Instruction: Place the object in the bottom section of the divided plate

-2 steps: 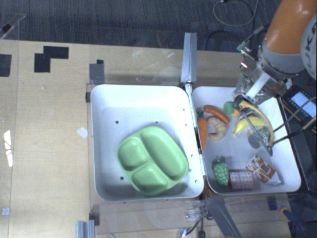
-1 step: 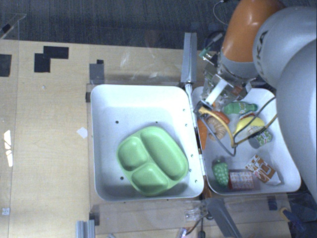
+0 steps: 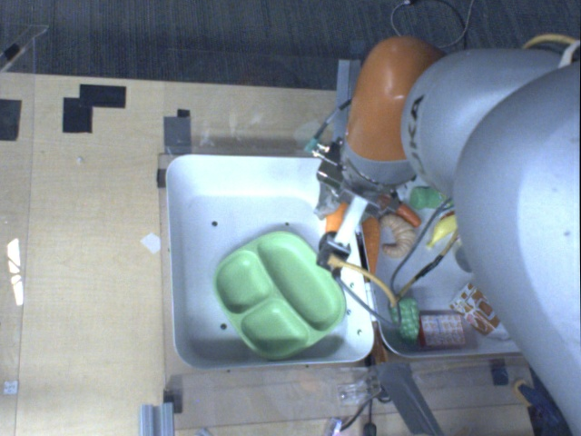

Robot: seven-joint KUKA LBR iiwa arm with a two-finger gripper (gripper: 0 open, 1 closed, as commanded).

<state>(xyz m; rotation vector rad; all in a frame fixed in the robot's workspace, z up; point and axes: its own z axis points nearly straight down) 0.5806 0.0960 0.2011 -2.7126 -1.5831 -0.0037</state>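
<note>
Plate [image 3: 280,293] lies in its bin [image 3: 204,203] with every section bare, so placing is undone; gripper [image 3: 340,212] hangs beside it, grip unreadable.

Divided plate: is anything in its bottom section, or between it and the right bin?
Nothing visible lies in the green plate's bottom section. Between it and the right bin stands only the left bin's wall.

Two white bins from where I stand: left bin [image 3: 195,339], right bin [image 3: 454,351]. One green plate [image 3: 272,289], three sections. Over right I count two orange pieces [image 3: 370,243], two green pieces [image 3: 408,318], one yellow piece [image 3: 442,228], one tan piece [image 3: 397,234] and one box [image 3: 445,330].
</note>
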